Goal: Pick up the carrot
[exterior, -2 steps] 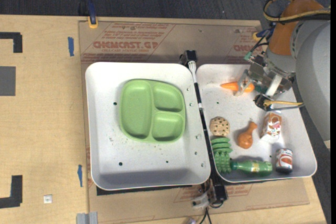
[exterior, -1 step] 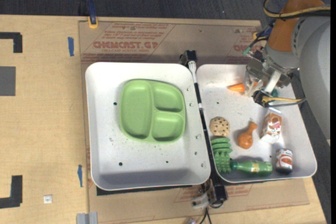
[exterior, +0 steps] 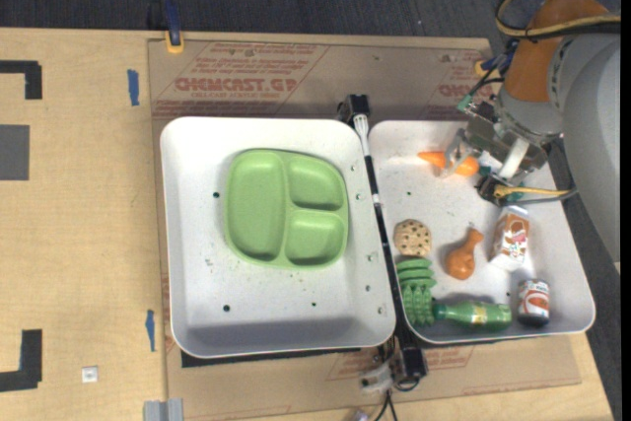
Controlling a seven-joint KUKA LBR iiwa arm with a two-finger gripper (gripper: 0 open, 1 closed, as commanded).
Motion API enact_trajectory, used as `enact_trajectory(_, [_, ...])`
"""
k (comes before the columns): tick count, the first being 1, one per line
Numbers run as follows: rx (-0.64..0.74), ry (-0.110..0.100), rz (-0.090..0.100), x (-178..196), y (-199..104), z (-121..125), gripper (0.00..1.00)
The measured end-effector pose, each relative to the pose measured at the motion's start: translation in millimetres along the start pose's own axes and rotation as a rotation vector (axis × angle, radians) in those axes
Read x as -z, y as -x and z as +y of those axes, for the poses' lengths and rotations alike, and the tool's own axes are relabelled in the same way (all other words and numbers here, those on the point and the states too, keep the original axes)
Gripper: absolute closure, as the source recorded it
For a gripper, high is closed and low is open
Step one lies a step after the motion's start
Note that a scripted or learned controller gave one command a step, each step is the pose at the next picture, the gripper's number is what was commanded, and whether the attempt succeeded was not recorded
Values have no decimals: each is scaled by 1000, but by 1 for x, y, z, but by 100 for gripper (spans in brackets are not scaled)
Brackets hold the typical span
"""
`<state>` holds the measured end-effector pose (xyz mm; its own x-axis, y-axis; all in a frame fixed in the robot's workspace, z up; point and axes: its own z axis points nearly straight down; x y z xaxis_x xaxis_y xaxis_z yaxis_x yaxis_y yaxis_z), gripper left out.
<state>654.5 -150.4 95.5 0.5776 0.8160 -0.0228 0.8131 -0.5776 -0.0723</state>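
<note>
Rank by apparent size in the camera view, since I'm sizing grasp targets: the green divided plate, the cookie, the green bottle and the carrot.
1. green divided plate, clearly largest
2. green bottle
3. cookie
4. carrot, though the gripper partly hides it, so its rank against the cookie is unsure.

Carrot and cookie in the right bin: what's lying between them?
Nothing. In the camera view, only bare white bin floor separates the carrot near the claw from the cookie lower down by the divider.
</note>
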Motion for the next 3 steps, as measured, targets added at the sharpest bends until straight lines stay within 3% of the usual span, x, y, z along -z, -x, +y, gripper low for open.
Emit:
enact_trajectory(1, [1,15,7,12,-3,1,100])
enact_trajectory(2, [1,8,6,11,-3,0,0])
enact_trajectory(3, [-74,60,29,-8,30,3,0])
